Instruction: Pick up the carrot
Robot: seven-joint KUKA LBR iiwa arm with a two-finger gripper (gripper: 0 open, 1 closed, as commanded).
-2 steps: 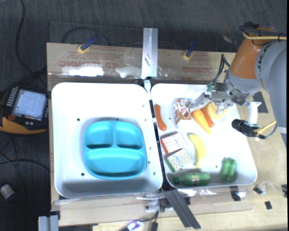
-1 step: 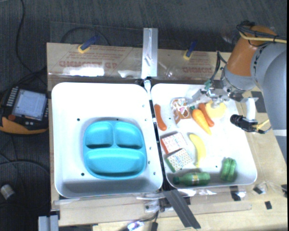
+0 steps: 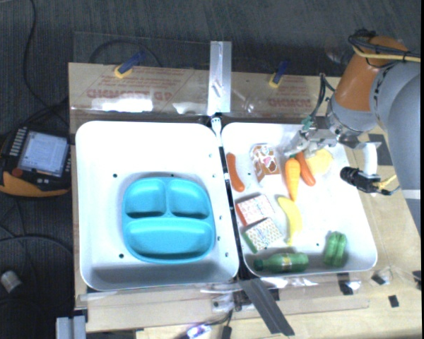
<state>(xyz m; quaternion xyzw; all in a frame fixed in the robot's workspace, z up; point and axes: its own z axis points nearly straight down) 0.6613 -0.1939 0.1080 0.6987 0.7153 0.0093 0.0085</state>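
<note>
The carrot lies in the right bin, beside the banana. The pincer sits just above it; its state cannot be determined.

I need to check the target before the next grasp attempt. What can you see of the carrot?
The carrot is a small orange toy, plastic-looking, tapered toward the near end. It lies flat in the right bin, upper middle, nearly lengthwise. A red-orange piece touches its right side, and the banana starts just below its tip. The gripper is just above its top end; nothing shows it gripped.
</note>
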